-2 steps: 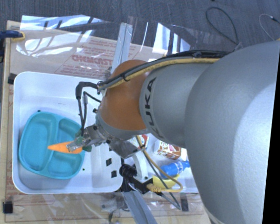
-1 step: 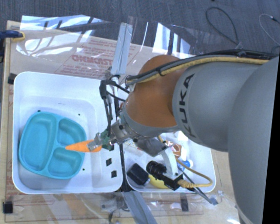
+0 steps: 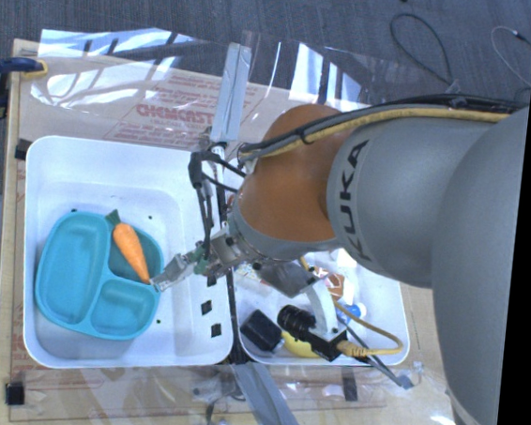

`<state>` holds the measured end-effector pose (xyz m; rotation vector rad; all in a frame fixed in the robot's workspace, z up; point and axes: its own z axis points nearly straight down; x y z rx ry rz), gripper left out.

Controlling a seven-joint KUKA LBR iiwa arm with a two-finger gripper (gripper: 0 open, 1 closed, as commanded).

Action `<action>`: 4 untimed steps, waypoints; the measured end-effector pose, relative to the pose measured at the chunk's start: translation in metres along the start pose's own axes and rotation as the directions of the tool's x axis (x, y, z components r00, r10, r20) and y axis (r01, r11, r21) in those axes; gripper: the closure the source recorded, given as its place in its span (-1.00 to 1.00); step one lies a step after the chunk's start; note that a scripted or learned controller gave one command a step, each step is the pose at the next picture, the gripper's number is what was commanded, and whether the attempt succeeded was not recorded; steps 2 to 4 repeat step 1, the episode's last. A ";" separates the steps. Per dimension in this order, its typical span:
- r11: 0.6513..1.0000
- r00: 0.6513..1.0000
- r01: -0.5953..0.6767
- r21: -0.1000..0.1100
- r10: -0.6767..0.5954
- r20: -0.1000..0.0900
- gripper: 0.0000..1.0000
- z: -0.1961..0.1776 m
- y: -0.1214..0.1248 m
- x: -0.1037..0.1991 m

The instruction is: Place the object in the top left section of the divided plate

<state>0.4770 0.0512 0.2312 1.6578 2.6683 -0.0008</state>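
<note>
A blue divided plate (image 3: 71, 271) lies in the left white bin (image 3: 40, 160), towards that bin's near left part. An orange carrot (image 3: 132, 250) lies in the plate's upper right section as the camera sees it. It is slanted, with its green top pointing up and left over the plate's rim. The pincer (image 3: 162, 278) hangs low at the plate's right edge, just beside the carrot's lower end. Whether it touches the carrot, or is open or closed, cannot be told at this size. The grey arm (image 3: 418, 195) with its orange band reaches in from the right and covers much of the right bin (image 3: 393, 348), where a yellow thing (image 3: 300, 349) shows near the front. Both bins sit on the tabletop (image 3: 11, 227).
</note>
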 end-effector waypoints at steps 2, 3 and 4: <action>1.000 1.000 0.009 -0.001 -0.009 0.000 -1.00 -0.052 -0.018 -0.037; 1.000 1.000 0.009 -0.001 -0.009 0.000 -1.00 -0.052 -0.018 -0.037; 1.000 1.000 0.009 -0.001 -0.009 0.000 -1.00 -0.052 -0.018 -0.037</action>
